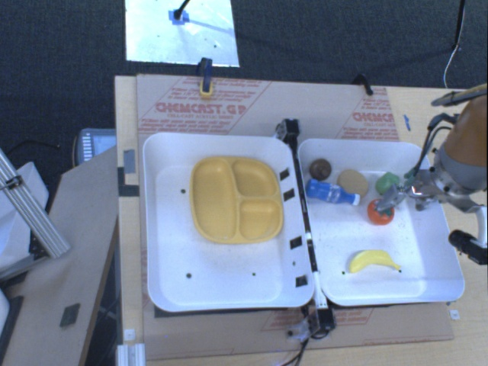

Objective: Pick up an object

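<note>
The right bin [438, 269] holds several small objects: a brown ball [320, 168], a tan round piece [352, 181], a blue bottle [332, 193] lying on its side, a green object [387, 181], a red-orange tomato-like fruit [379, 213] and a yellow banana [374, 261]. My gripper [396, 197] reaches in from the right and hangs just above the red fruit's upper right side, close beside the green object. The view does not tell whether it touches either one.
A yellow divided plate [235, 199] lies in the left bin [168, 280]. A black divider [301, 219] runs between the bins. The arm's grey body [465, 158] overhangs the right bin's right rim. A cable [457, 29] hangs at the upper right.
</note>
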Robot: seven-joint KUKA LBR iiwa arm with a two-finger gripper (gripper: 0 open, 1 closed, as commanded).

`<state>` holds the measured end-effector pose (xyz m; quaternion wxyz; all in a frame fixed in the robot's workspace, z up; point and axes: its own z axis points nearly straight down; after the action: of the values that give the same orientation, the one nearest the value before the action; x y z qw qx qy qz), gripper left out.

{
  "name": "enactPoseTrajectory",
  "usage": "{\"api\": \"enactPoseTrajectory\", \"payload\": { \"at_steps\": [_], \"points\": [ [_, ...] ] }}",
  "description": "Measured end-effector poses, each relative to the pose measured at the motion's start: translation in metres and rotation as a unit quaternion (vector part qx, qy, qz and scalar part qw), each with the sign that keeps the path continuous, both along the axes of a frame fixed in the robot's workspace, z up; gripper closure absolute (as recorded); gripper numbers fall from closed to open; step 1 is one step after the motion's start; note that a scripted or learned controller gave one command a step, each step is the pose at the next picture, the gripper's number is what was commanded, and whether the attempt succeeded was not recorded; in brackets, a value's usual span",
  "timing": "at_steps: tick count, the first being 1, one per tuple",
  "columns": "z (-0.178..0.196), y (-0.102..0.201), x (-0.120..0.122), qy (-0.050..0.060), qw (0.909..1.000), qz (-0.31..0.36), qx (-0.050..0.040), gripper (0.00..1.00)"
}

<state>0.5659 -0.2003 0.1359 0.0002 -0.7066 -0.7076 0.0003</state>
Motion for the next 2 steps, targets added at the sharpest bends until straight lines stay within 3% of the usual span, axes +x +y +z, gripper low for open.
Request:
{"api": "enactPoseTrajectory", "payload": {
  "at_steps": [1, 2],
  "points": [
    [-0.052, 0.001, 0.0, 0.001, 1.0, 0.0, 0.0003, 0.0],
    [-0.038, 0.0, 0.002, -0.003, 1.0, 0.0, -0.0008, 1.0]
  ]
}}
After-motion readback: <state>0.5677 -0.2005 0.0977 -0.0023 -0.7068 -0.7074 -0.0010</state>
